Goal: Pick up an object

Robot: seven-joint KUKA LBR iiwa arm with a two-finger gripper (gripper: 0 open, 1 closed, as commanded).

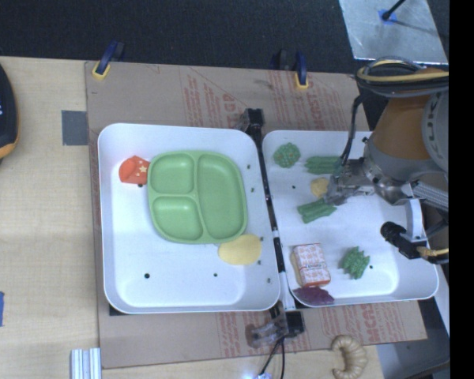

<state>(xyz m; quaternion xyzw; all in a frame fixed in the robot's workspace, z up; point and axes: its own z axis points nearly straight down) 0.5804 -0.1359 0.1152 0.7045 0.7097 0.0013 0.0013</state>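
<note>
The gripper [341,188] hangs low over the right bin [395,287], its tip just above a small yellow piece [321,185] and beside a long green vegetable toy [316,209]; whether the claw is open or closed cannot be told from this angle. In the same bin lie a round green leafy toy [286,155], another green piece [324,164], a spiky green toy [354,262], a small printed box [310,264] and a purple item [316,295] at the near rim. The left bin [126,283] holds a green divided plate [197,196], a red toy [133,170] touching its left edge, and a yellow lemon-like toy [239,249].
</note>
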